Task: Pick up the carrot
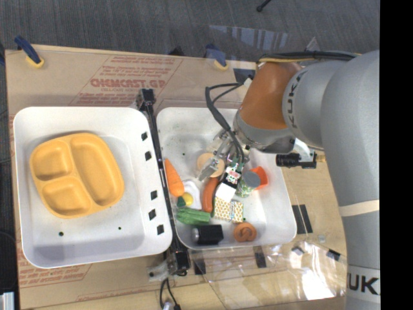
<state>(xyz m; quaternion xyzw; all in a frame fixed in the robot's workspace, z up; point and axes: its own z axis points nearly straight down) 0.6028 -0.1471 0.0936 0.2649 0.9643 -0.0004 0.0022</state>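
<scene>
So the carrot (173, 179) is lying along the left wall of the right bin (279, 206), pointy end up toward the far side, fat end down next to a little yellow-and-white thing I can't quite identify. The gripper (219, 162) is hanging over the middle of that same bin, near the carrot but off to its right, above the pile of toy food. Honestly I can't tell what the fingers are doing, they're a blurry metal tangle under the wrist, and I see nothing clamped in them. If I were running this, I'd slide left until the tool sits over the carrot's middle, then turn the wrist so the fingers close across its narrow width, not along its length. The tricky bit is the bin wall: one finger has to drop into the thin gap between carrot and wall, so go down slow and straight. Also watch the sausage-looking piece (208, 194) and the green thing (193, 216) nearby, easy to nab those by mistake. The yellow divided plate (76, 173) in the left bin (39, 241) is well out of the way.
</scene>
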